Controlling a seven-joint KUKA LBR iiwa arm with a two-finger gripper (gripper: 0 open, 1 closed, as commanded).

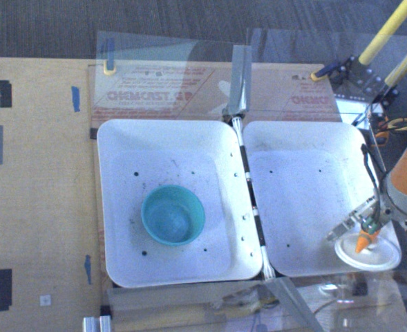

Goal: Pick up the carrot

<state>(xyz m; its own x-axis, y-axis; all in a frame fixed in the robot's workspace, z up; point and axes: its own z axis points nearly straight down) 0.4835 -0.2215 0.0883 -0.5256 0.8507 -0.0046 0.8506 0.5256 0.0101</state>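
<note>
Seemingly, the carrot (363, 241) is being gripped at its top between the narrowed fingers of the gripper (366, 232) over a white plate (383, 257) at the right bin's (293, 206) lower-right corner, with lifting clear remaining.

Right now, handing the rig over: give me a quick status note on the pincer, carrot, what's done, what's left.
Pincer: low at the right edge of the right bin, directly over the carrot; too small and cluttered to read as open or closed.
Carrot: orange, lying on a small white plate in the right bin's near right corner, touching or just under the pincer tip.
Teal bowl: in the left bin, not involved.
Done: arm is positioned at the carrot.
Left: confirm a grasp, then lift. The carrot does not look raised off the plate yet.
</note>
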